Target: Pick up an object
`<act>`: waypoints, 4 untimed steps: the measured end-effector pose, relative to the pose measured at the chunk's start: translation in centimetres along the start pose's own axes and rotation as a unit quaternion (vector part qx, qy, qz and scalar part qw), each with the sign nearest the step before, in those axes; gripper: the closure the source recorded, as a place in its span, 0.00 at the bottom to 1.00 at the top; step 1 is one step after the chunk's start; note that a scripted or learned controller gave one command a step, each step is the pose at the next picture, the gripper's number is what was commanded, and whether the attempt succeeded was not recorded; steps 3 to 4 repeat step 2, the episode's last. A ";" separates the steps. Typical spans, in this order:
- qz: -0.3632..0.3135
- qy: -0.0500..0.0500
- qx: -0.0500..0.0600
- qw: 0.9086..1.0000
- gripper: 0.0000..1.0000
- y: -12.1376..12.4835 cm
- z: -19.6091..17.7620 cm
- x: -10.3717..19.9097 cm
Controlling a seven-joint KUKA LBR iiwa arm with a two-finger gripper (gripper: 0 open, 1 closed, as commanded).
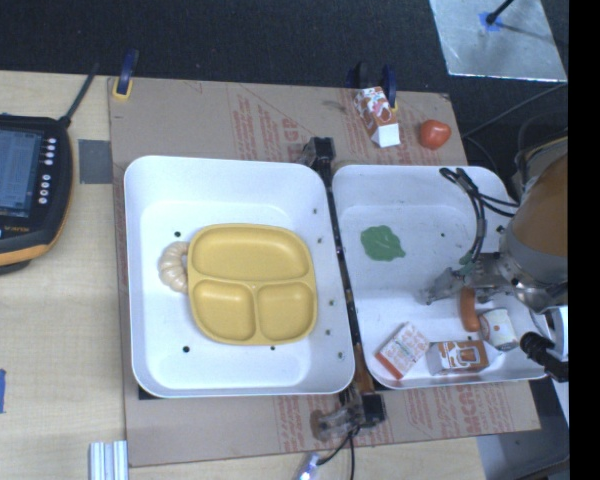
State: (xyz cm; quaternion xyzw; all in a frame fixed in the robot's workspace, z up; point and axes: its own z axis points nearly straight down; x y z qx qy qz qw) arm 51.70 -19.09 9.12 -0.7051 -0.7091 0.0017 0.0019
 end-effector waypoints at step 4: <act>-0.001 0.000 -0.001 1.000 1.00 0.3 -10.1 12.0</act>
